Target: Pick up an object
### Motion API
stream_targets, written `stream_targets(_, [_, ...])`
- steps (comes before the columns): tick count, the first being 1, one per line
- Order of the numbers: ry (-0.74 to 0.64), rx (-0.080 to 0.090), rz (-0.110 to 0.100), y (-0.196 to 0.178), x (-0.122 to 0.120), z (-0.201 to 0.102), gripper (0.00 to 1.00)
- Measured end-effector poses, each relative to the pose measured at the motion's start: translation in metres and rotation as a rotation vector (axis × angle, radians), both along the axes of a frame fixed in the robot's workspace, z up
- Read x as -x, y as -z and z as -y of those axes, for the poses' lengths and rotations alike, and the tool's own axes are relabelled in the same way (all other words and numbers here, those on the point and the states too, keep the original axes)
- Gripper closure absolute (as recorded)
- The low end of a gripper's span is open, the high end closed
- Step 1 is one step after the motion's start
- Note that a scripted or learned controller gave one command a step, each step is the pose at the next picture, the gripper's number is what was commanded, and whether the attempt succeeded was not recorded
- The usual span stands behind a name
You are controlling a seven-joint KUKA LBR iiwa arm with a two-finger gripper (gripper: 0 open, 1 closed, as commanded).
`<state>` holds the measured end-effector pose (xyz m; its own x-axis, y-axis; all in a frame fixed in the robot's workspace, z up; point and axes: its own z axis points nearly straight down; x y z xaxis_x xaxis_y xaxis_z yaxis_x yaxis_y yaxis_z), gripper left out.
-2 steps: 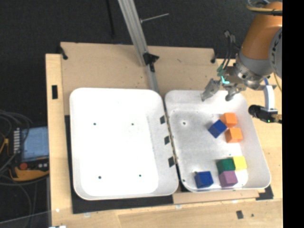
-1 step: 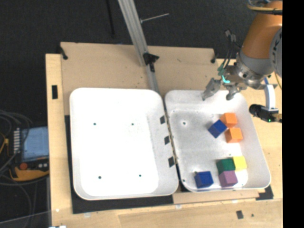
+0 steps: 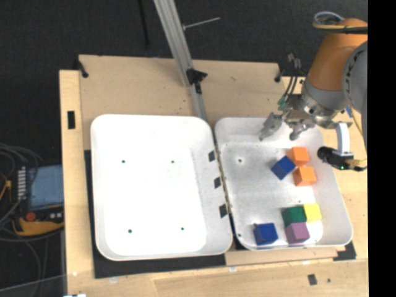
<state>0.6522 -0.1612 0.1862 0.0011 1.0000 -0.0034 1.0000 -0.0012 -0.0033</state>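
Gripper (image 3: 286,127): jaws spread wide, holding nothing, over right bin (image 3: 247,184) upper edge.
Blocks: blue cube (image 3: 283,167), orange cubes (image 3: 304,176) just below gripper; others lower right.

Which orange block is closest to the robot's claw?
The upper orange block, touching the blue block, sits nearest the gripper; the other orange block lies lower.

Blocks (image 3: 296,193) crowding right bin's (image 3: 244,184) right side

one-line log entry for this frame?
stage: approach | gripper: open, holding nothing, above right bin far edge | nearest: orange block, blue block | left bin: untouched
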Motion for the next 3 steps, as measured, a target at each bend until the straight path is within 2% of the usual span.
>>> stream_targets(1, [0.002, -0.001, -0.001, 0.061, 0.005, -0.003, 0.0])
stream_targets(2, [0.004, 0.0, 0.002, 0.09, 0.005, -0.001, 0.0])
stream_targets(3, [0.007, -0.001, 0.008, 0.076, 0.003, -0.001, 1.0])
